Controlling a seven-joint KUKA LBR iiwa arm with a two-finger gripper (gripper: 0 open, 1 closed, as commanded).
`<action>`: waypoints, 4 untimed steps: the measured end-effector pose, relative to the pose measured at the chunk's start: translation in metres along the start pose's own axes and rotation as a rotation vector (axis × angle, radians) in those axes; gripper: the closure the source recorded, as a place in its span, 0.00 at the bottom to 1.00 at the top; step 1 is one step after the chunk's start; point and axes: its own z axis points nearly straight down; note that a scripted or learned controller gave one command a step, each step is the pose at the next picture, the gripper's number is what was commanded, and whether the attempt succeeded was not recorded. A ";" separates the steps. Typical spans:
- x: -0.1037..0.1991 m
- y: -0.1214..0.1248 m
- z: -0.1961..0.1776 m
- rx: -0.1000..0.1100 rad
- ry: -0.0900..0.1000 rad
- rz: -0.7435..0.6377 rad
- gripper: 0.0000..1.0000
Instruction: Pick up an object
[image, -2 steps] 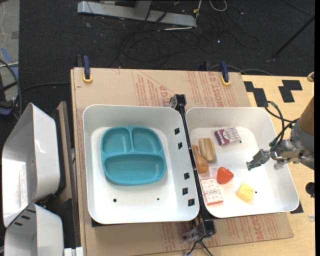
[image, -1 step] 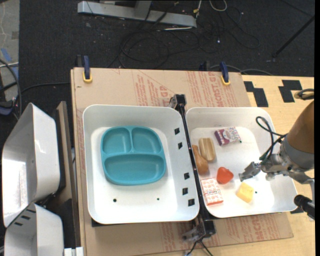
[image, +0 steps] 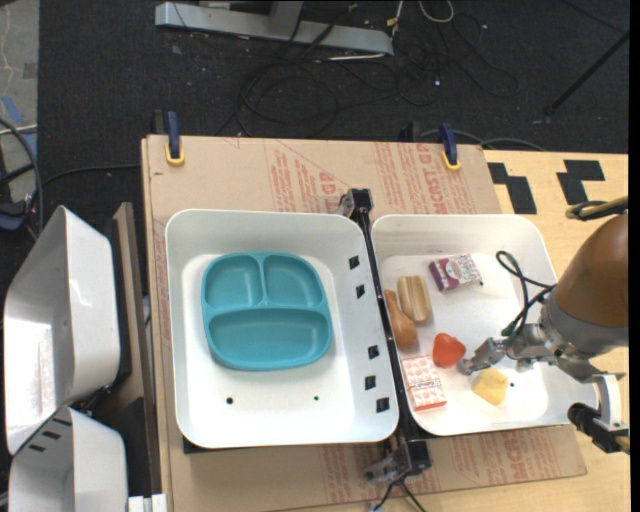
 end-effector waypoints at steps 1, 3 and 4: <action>0.000 0.001 -0.012 -0.003 -0.001 0.001 1.00; 0.000 0.003 -0.118 -0.008 -0.003 -0.005 1.00; 0.000 0.004 -0.139 -0.006 -0.003 -0.006 1.00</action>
